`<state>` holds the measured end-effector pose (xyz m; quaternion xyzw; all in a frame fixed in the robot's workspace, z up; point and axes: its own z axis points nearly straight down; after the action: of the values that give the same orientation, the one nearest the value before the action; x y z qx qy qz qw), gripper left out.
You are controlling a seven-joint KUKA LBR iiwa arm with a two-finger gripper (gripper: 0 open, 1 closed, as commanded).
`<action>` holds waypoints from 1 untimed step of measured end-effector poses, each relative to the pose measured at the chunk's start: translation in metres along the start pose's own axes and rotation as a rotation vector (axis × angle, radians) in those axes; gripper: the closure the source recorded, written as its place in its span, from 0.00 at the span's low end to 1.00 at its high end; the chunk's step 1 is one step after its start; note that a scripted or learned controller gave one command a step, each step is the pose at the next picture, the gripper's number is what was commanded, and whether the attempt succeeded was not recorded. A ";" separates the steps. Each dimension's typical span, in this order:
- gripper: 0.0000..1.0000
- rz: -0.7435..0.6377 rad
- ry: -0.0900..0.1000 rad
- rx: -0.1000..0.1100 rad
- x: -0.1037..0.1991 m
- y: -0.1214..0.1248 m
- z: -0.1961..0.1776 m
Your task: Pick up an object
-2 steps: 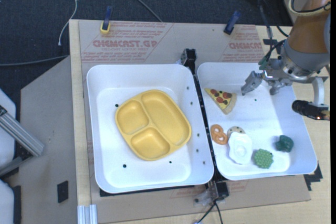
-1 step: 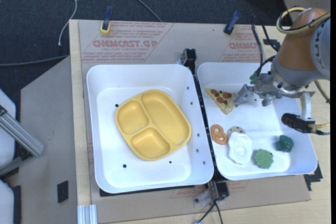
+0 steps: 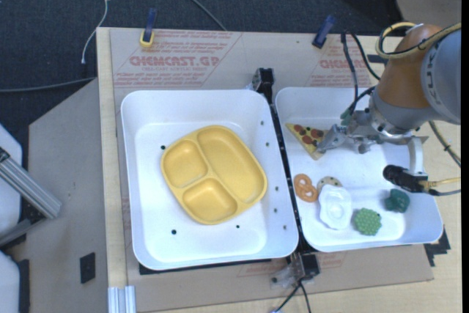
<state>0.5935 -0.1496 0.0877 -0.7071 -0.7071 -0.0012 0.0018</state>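
The gripper (image 3: 331, 141) is seen low in the right bin (image 3: 421, 231), just right of the pizza slice (image 3: 306, 136), and nothing is gripped between it yet; open or clenched cannot be told. Below the pizza slice a pretzel (image 3: 305, 188), a fried egg (image 3: 335, 207) and a green broccoli piece (image 3: 367, 221) are left untouched. Nothing is lifted so far; by the look of it, the whole pick is still to be done.
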 end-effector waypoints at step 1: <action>1.00 -0.001 -0.003 -0.006 0.000 0.001 -0.012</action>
<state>0.5948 -0.1501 0.1001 -0.7068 -0.7074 -0.0022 -0.0014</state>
